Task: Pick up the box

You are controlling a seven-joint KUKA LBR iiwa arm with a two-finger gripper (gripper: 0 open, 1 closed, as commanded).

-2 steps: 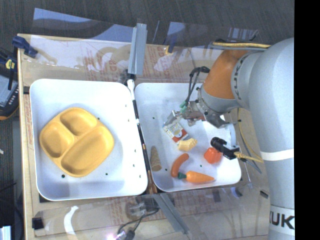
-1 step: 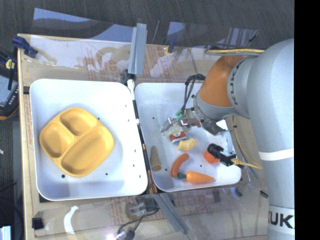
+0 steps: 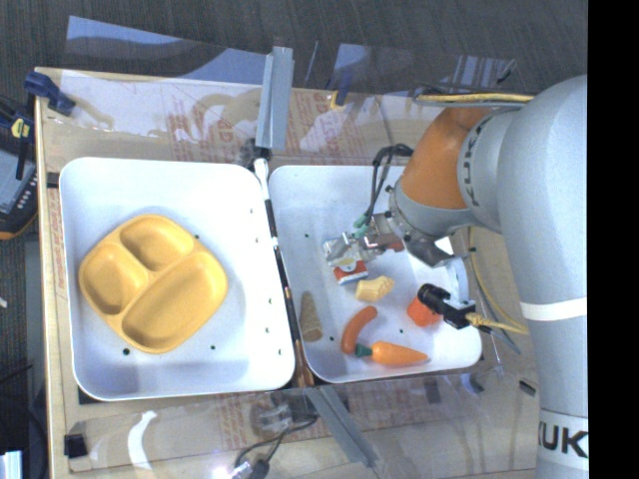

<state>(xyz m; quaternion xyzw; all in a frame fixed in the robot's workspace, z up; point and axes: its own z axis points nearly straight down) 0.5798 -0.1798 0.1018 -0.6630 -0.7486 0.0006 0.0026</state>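
The box (image 3: 348, 272) is a small red and white carton lying near the middle of the right bin (image 3: 300, 208). My gripper (image 3: 346, 250) reaches in from the right and hangs directly over the box's far edge, very close to it or touching it. The gripper's metal tip hides part of the box. From this slanted view I cannot make out whether the box is gripped.
Around the box lie a yellow food piece (image 3: 374, 288), a red sausage (image 3: 357, 329), a carrot (image 3: 397, 353), an orange-red fruit (image 3: 421, 313) and a brown cone (image 3: 311, 316). The left bin (image 3: 90, 183) holds a yellow divided plate (image 3: 152, 282).
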